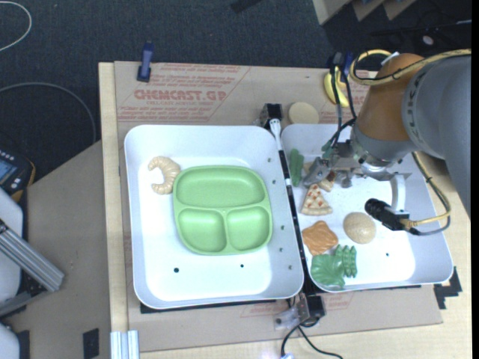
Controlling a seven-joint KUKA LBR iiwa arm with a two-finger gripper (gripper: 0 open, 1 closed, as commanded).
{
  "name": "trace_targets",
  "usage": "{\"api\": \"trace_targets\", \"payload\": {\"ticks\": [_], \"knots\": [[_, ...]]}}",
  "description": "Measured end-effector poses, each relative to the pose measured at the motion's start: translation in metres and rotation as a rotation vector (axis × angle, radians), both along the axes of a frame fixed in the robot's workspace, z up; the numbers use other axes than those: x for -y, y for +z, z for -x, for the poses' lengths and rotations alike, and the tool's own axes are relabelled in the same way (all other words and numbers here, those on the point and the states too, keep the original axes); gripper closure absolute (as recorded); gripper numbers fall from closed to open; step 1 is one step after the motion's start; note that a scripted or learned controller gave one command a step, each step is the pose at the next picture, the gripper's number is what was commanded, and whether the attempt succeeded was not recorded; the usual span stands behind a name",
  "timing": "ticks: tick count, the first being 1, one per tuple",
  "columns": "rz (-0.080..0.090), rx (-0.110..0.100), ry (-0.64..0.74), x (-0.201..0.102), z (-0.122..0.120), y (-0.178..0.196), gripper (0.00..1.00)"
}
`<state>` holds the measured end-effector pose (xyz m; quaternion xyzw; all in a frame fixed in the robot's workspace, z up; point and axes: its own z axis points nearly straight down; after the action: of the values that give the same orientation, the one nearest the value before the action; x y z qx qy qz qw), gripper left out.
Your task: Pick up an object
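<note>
From the overhead camera I see my claw (327,172) low in the right bin (426,271), near that bin's far-left corner, right above the pizza slice (316,199). I cannot tell how the claw is set; the wrist hides it. The pizza slice lies by the bin's left wall, with the orange piece (320,236), the beige bun (360,227) and the green leafy toy (335,266) toward the near edge. To do this well, I would centre on the slice, descend straight, and keep off the wall. The left bin (146,200) carries a green divided tray (221,208) and a croissant (164,173).
</note>
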<state>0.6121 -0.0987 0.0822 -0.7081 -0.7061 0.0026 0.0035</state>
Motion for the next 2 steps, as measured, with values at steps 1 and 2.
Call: {"api": "trace_targets", "payload": {"ticks": [1, 2], "knots": [[0.002, 0.01, 0.001, 0.0, -0.004, 0.014, 1.0], [0.0, 0.002, 0.001, 0.002, 0.043, 0.002, 1.0]]}}
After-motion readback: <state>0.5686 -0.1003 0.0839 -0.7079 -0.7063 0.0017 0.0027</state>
